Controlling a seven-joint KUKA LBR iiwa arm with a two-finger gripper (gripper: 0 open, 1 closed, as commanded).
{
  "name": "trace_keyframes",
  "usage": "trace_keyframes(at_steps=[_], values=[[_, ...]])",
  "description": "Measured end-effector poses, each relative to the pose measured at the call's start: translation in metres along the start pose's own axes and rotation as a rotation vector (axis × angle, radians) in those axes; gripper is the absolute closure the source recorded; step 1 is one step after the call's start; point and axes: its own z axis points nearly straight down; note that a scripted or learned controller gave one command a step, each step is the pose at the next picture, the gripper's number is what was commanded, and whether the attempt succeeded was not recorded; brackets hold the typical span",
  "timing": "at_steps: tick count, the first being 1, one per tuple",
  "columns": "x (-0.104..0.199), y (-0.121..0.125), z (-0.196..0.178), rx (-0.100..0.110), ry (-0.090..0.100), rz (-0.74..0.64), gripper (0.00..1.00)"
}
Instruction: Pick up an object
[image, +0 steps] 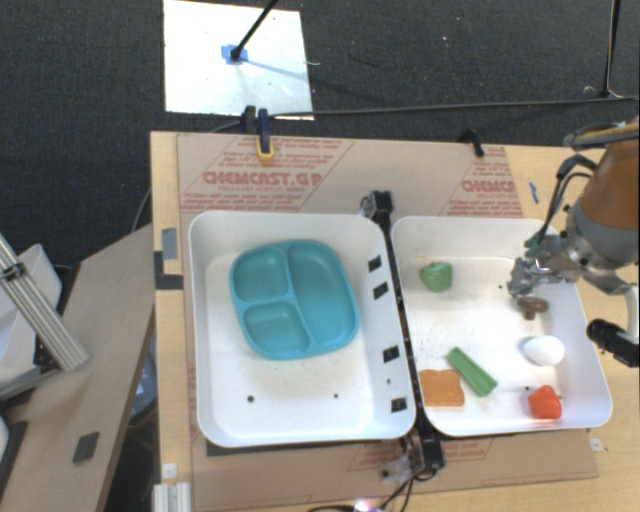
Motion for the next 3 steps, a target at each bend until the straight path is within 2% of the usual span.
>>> trace_keyframes(at_steps=[1,2,3], values=[[0.0,0.002,-0.045,0.001,0.0,-0.001,1.0],[0.06,0.005,-0.034,0.004,0.002,-0.004,1.0],[0.115,0.001,-0.042,0.004,0.003,-0.005,1.0]])
